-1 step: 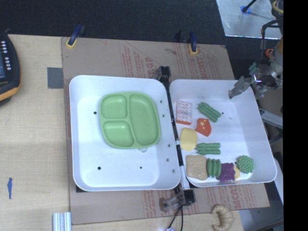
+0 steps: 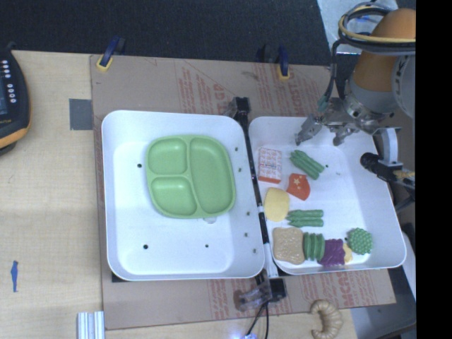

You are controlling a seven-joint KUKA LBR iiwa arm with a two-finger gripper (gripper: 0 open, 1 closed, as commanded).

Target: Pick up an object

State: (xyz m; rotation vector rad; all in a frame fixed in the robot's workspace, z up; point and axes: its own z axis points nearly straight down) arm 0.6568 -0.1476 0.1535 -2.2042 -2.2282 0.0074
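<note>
Scanning from the left: nothing is lifted yet, so the pick is all to do.
Left bin (image 2: 127,253): it carries a green divided plate (image 2: 191,176), lying flat near its middle, well apart from the arm.
Right bin (image 2: 385,210): this is where the toy food lies, a loose cluster running from the middle down to the near edge.
Likely target: the green bean pod (image 2: 306,163) lies nearest the jaws, so I judge it the thing in play, though the task names no one object.
Pod axis: its long axis runs on a diagonal, upper left to lower right in the camera view, flat on the bin floor.
Neighbours: a red-and-white packet (image 2: 270,164) lies just left of the pod, a red piece (image 2: 299,186) just below it, a yellow piece (image 2: 277,204) lower left.
Near row: a second bean pod (image 2: 305,218) lies crosswise; below it sit toast (image 2: 288,245), more green and purple pieces, and a green bumpy piece (image 2: 359,240).
Gripper (image 2: 326,132): it hangs over the far part of the right bin, just above and right of the pod, jaws spread wide with nothing between them.
Progress: approach stage, by my judgement; descent, closing and lift are all left.
Fit: the spread looks roughly side to side, so it would meet the pod at an angle.
</note>
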